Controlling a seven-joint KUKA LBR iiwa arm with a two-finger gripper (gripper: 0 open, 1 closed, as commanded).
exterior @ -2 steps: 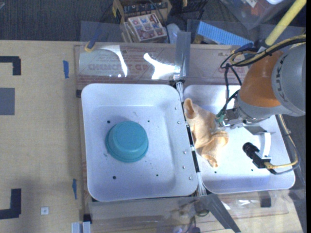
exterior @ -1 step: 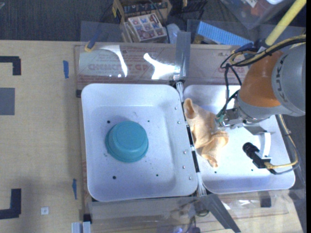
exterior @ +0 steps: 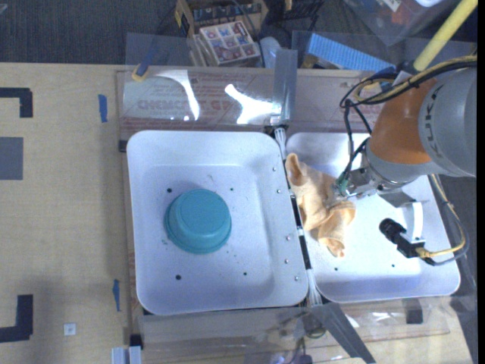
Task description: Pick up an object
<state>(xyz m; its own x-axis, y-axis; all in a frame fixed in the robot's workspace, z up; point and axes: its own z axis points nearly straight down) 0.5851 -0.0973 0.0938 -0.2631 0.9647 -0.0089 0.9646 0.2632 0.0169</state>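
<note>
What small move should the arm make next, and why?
Probably a slow, short lift straight up. The gripper sits at the right edge of the crumpled cloth in the right bin; lifting would show whether the cloth comes along.

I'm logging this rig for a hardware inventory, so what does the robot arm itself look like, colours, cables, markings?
The arm is a thick rounded grey body with dark lettering on its side and a broad orange band above the wrist. Black and yellow cables loop over the band, and another cable trails below. The gripper is a small dark metal assembly with a green spot.
</note>
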